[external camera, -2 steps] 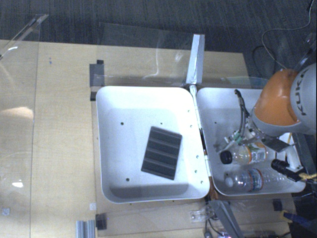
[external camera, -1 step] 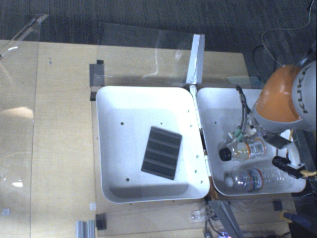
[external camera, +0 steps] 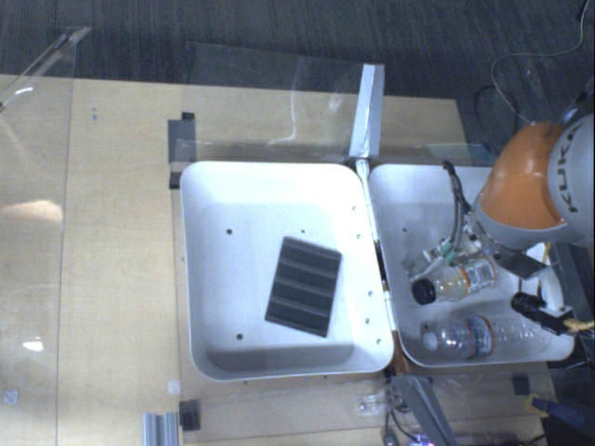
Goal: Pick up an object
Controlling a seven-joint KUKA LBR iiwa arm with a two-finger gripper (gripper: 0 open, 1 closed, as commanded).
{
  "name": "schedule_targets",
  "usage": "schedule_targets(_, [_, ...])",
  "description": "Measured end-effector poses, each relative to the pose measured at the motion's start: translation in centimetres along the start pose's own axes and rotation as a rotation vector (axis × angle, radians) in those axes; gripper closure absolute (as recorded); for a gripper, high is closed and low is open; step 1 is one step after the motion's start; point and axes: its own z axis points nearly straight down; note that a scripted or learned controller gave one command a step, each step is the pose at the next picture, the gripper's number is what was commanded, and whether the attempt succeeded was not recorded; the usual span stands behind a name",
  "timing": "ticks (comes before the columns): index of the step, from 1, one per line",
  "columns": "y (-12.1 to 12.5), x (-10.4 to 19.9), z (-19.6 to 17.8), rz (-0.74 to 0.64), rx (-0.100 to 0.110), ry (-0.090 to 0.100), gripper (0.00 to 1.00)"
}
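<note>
Looking down, we saw the grey, orange-banded arm [external camera: 530, 193] lowered over the right white bin [external camera: 400, 193], its gripper [external camera: 453, 252] poised above a small clear black-capped bottle [external camera: 453, 283], presumably targeting it; whether it gripped, we couldn't tell. A larger clear plastic bottle [external camera: 479, 334] lay nearby.

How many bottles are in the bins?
2, both in the right bin. A small bottle with a black cap lies just under the gripper. A clear bottle lies near the front edge. The arm may hide more.
</note>
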Motion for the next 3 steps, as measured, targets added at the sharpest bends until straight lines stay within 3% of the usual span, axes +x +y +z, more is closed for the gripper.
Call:
schedule_targets(1, [1.7,2.1,1.3,0.017,0.008,0.003,0.0])
schedule_targets(2, [-3.0,4.2,-3.0,0.051,0.014,0.007,0.0])
schedule_targets(3, [-4.2,-1.7,-6.0,0.229,0.017,0.005,0.0])
